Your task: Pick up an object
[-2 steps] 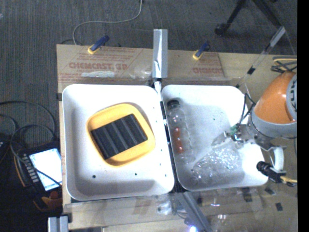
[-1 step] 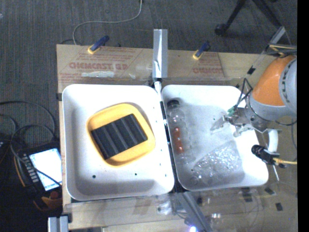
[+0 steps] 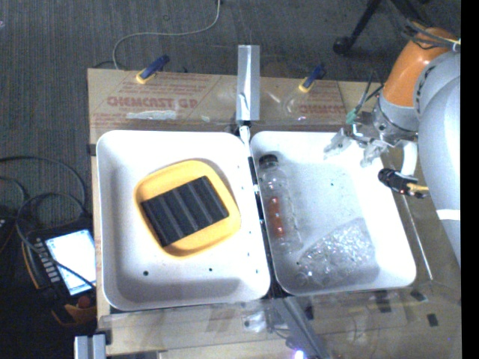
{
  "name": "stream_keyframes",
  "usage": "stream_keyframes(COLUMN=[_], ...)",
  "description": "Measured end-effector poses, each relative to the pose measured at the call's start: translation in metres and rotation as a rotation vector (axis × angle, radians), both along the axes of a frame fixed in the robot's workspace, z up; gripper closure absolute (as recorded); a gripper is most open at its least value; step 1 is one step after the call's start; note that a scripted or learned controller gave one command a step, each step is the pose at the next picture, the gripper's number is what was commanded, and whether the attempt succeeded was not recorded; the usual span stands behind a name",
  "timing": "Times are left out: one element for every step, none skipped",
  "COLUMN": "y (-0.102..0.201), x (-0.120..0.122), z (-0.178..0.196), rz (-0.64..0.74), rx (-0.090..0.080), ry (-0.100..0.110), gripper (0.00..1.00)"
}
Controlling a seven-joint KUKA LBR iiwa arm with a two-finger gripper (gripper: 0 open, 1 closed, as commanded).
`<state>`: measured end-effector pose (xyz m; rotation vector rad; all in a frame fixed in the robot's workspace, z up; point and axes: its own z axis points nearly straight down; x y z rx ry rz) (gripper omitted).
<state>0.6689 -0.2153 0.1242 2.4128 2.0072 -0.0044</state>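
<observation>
A clear plastic bottle (image 3: pixel 274 197) with a black cap lies along the left wall of the right bin (image 3: pixel 389 223). A crumpled clear plastic bag (image 3: pixel 337 251) rests near that bin's front. In the left bin (image 3: pixel 120 260) lies a yellow pad with a black ribbed top (image 3: pixel 187 208). My gripper (image 3: pixel 350 152) hangs over the right bin's far right corner, open, with nothing between its fingers. It is well apart from the bottle and the bag.
The grey arm with its orange band (image 3: pixel 408 73) comes in from the upper right. A metal post (image 3: pixel 248 88) stands behind the seam between the bins. Two blue-and-yellow clamps (image 3: pixel 152 68) hold the cardboard backing behind the bins.
</observation>
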Motion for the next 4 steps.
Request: stream_keyframes(y=[0.002,0.056,0.056,0.038], x=[-0.018,-0.073,-0.097,-0.135], z=[0.124,0.002,0.076,0.049], rz=[-0.084,-0.059,-0.032,0.31], rx=[0.0,0.005,0.004,0.004], ry=[-0.001,0.004,0.001,0.001], gripper=[0.0,0.0,0.0,0.0])
